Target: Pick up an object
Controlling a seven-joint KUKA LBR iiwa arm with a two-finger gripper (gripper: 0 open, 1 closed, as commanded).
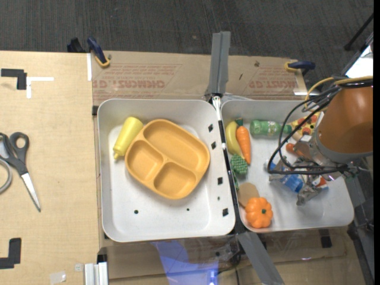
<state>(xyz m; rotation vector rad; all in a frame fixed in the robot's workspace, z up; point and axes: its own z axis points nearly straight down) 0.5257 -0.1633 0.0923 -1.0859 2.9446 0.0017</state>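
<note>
Gripper (306, 189) low in right bin (341, 218), right over small blue thing (293, 184). Honestly can't tell how jaws stand, cables all over them. Risk: blue thing sits by red bits (320, 181), grab could snag both or slip off. Pumpkin (259, 212), carrot (243, 143), green bottle (265, 127) near. Left bin (113, 218) has tray (168, 158), yellow bottle (127, 135).

Dark grey carpet floor (178, 10) along the top, beyond a pale wooden bench (47, 129) marked with black tape corners (15, 79). On the bench at left, grey-handled scissors (21, 165); behind the bins, a flat sheet of brown cardboard (148, 79) printed with red lettering, held by blue clamps (98, 51) at its corners. Even, soft lighting throughout, with a bluish gleam (184, 260) at the bottom edge.
</note>
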